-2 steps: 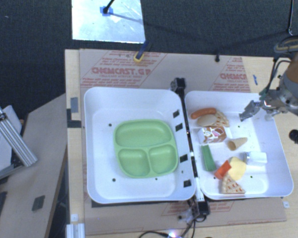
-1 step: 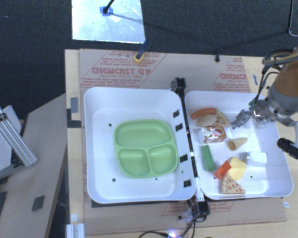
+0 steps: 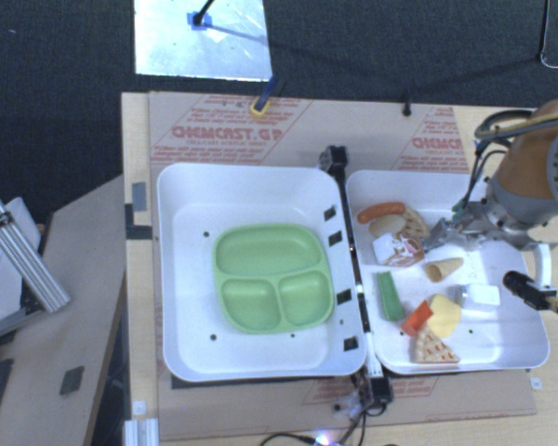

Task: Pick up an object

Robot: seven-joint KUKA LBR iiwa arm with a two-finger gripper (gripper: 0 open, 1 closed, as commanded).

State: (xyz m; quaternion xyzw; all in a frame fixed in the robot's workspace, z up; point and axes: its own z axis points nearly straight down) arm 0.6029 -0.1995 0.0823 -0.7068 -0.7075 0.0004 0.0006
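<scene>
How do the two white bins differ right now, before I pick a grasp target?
The left bin holds a single green divided tray, lying flat near its middle; the right bin holds many small loose toy foods, such as a sausage and a green stick. The gripper is over the right bin, not the left bin. Both bins are shallow, white and sit side by side.

— Any print you can read?
— "CHEMCAST GP", red, on the brown sheet [image 3: 225, 130] at the bench's far edge, left of centre; repeated far right, partly cut off.
</scene>
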